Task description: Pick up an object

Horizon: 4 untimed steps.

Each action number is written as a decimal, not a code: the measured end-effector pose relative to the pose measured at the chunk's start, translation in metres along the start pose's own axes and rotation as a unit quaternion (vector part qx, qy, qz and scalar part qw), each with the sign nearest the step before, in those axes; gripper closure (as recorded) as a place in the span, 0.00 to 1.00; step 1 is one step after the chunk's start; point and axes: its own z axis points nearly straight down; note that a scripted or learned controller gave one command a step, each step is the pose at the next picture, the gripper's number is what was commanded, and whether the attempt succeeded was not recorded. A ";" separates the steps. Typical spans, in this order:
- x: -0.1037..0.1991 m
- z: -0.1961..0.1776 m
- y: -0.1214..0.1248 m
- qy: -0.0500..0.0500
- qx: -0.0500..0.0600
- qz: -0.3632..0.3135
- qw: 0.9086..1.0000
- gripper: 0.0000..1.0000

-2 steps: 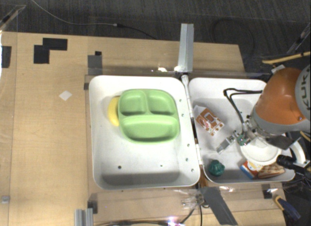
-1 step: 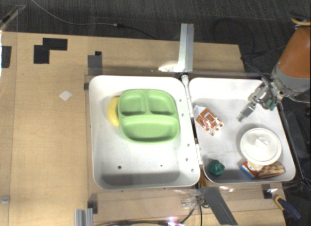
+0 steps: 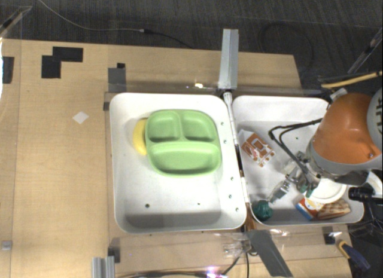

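Right bin (image 3: 281,106) on wood bench: gripper (image 3: 281,191) tilted low, grip state unclear, probably aimed at teal ball (image 3: 261,210) just down-left.

green tray (image 3: 181,141): three compartments, lying flat in left bin
yellow object (image 3: 139,137): partly tucked under the tray's left edge
teal ball (image 3: 261,210): right bin's near-left corner
patterned packet (image 3: 257,149): flat, right bin
boxed item (image 3: 324,209): right bin's near edge

Single fixed camera above the bench (image 3: 54,151), looking down at a slight slant. Both white bins sit in frame: left bin (image 3: 173,205) centred, right bin (image 3: 263,106) toward the right edge. Moderate distance.
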 end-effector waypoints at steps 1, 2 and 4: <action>0.006 0.012 0.014 -0.006 -0.001 -0.128 0.992 0.00; 0.003 -0.001 0.017 -0.012 -0.004 -0.125 0.992 1.00; -0.030 -0.007 0.033 -0.001 -0.001 0.054 0.999 1.00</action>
